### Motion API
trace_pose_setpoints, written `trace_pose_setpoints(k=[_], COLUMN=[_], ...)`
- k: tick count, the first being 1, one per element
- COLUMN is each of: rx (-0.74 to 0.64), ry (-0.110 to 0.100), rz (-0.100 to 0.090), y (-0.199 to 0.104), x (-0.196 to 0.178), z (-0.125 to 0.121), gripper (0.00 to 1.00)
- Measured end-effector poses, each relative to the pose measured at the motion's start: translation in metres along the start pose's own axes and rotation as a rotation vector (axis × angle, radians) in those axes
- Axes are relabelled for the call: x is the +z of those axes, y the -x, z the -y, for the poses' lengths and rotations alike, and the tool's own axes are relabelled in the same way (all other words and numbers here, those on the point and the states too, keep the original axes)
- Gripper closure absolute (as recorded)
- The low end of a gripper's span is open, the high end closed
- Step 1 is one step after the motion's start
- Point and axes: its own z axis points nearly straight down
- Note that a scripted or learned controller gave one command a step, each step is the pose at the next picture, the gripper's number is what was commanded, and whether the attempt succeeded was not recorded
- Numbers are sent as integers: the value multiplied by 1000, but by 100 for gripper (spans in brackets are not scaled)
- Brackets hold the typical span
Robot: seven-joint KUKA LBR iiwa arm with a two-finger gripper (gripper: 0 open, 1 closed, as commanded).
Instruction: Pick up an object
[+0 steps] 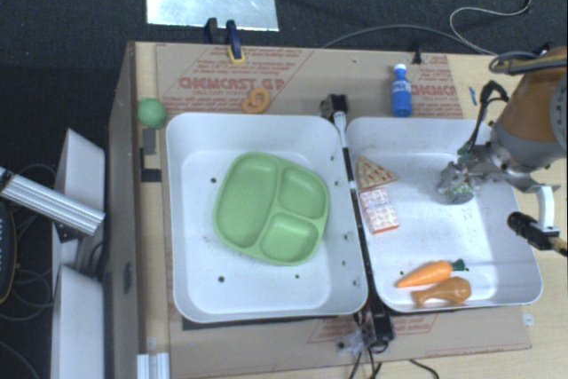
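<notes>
pincer [458,184] low in the right bin [497,280]
its grip could not be told; perhaps nothing beneath it; the carrot [428,272] lay well apart; better to centre over it first

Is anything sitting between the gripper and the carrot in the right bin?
Nothing visible. The gripper is low near the right bin's upper right area, and the carrot lies near the front edge. Bare white floor separates them; the card pieces lie off to the left.
</notes>
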Motion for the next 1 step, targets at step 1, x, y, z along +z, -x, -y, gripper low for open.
trace_pose_setpoints(k=[1], rx=[-2], ry=[1], rz=[-2], y=[-34], x=[-96], z=[-35], gripper=[100])
